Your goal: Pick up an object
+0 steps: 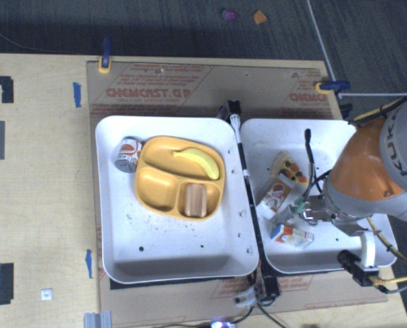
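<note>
In the right bin [367,258] my gripper [290,215] hangs low among several small items. A white and red packet [274,197] lies just to its upper left. Just below it sits a small white box with red and blue print [293,236]. A tan wedge with dark and red spots [289,170] rests farther back. The arm's orange band [366,171] and grey wrist cover the bin's right half.
The left bin [121,244] holds a yellow divided plate [163,185] with a banana [199,160] and a brown roll [194,200] in it. A small can [127,154] lies at the plate's upper left. A black divider [244,190] runs between the bins.
</note>
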`<action>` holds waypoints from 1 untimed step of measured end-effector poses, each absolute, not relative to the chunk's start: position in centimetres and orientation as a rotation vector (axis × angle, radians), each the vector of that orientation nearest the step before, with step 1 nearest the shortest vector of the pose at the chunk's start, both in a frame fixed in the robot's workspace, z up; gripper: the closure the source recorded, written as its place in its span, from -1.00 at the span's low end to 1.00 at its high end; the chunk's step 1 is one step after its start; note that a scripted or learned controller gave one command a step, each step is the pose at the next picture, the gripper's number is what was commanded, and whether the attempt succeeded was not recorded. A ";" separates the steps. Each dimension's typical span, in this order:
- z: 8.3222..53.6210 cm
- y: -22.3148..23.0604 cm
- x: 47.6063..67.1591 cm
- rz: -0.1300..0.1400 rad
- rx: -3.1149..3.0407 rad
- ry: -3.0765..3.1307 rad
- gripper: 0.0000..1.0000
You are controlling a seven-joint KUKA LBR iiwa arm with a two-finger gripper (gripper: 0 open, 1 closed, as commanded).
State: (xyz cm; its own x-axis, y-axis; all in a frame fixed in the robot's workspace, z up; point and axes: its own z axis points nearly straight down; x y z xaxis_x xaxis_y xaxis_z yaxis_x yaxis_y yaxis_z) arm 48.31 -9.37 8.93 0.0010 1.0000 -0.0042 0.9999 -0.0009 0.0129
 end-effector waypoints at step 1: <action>10.1 -9.8 48.5 0.008 2.207 2.195 1.00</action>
State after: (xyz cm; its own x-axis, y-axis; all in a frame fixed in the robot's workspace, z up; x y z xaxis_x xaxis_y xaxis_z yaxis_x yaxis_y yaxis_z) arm 48.50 -9.83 10.05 0.0053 0.9998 -0.0166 0.9997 -0.0049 0.0241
